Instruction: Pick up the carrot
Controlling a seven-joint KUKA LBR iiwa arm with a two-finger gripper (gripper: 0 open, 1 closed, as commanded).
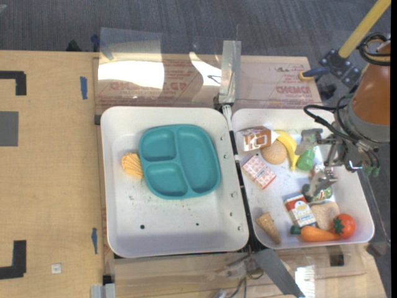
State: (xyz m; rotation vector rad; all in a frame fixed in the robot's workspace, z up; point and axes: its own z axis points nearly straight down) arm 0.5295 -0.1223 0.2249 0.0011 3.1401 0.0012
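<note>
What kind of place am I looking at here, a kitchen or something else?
Probably a robotics lab bench, not a kitchen: two shallow white bins on a wooden bench, toy food like the orange carrot, and a grey robot arm's gripper above them.

Two white bins (pixel 118 166), one teal plate (pixel 180 160), one carrot (pixel 317 233), one tomato (pixel 345 225), one banana (pixel 287 146).
</note>
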